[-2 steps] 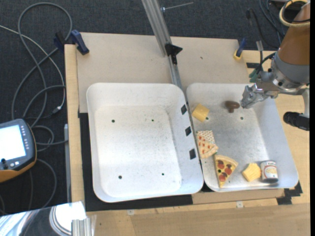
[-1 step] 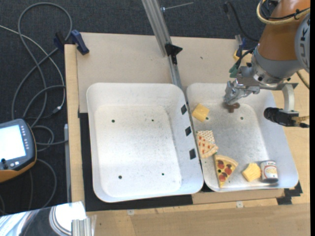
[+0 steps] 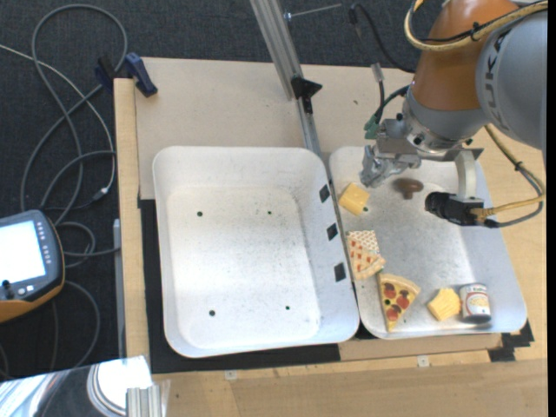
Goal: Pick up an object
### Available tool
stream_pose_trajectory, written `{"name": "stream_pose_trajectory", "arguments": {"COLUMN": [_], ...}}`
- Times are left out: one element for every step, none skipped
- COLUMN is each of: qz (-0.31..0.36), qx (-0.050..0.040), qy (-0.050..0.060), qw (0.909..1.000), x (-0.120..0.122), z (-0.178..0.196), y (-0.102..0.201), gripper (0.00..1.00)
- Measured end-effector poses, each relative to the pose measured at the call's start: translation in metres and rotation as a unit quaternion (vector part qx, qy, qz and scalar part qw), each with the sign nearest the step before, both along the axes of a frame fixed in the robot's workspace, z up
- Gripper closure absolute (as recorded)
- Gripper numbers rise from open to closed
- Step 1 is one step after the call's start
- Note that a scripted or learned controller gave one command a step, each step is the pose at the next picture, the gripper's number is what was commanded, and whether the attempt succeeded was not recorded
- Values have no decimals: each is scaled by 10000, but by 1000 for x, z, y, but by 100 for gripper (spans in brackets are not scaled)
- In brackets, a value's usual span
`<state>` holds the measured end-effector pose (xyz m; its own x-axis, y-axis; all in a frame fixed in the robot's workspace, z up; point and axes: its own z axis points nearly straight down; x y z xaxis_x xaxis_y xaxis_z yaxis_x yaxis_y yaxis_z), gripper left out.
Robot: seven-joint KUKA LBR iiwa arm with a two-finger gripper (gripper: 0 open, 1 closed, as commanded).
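As far as I can judge from where I stand: the pick is not yet made, nothing has been lifted.
Arm: the grey KUKA arm with its orange band [image 3: 460, 16] reaches in over the right-hand shallow white bin [image 3: 504, 259].
Claw: the two-finger gripper [image 3: 375, 174] hangs low at that bin's upper left; I cannot tell its state, and I see nothing in it.
Nearest object: a pale yellow cheese-like block [image 3: 354, 200] lies on the bin floor just beside and below the claw.
Other candidates: a waffle-patterned wedge [image 3: 365, 252], a pizza-slice toy [image 3: 396, 299], a second yellow block [image 3: 444, 304] and a small tin can [image 3: 475, 301], all resting.
Left bin: the other white bin [image 3: 174, 172].
Left to do: close on something and raise it.
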<state>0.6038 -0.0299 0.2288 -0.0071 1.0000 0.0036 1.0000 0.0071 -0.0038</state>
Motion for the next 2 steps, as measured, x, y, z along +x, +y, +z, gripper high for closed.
{"name": "stream_pose_trajectory", "arguments": {"qz": [-4,4], "qx": [-3,-2], "qy": [1,-31], "qw": [10000,10000], "x": [-7,-6], "z": [-5,8], "y": [48,104], "gripper": [100,100]}}
